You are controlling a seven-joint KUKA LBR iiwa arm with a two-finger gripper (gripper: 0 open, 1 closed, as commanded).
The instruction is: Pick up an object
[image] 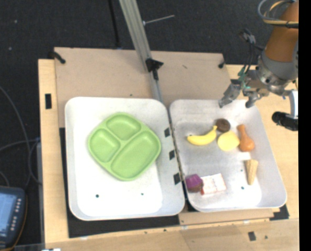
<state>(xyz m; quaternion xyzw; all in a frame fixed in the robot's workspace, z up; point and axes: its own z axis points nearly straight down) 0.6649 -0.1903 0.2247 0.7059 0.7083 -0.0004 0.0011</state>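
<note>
- Over the far edge of the right bin [270,190] we see the end effector [238,97], its two fingers spread apart with nothing between them
- We see the grey arm [280,51] with its orange band reaching in from the right side, above the counter [108,72]
- Inside the right bin we find a banana [203,137] lying near the middle, its tip close to a small dark brown round object [222,124]
- Just beside the banana sits a yellow round item [228,141], touching an orange carrot-like piece [244,138] on its right
- Nearer the front right of that bin we see a pale cone shape [251,171], well apart from the end effector
- At the front left of the same bin a purple object [194,182] rests just beside a small white and red packet [213,184]
- In the left bin [82,192] we see a green divided plate [125,146] with three compartments, lying flat
- A metal post [137,30] rises at a slant behind the two bins
</note>
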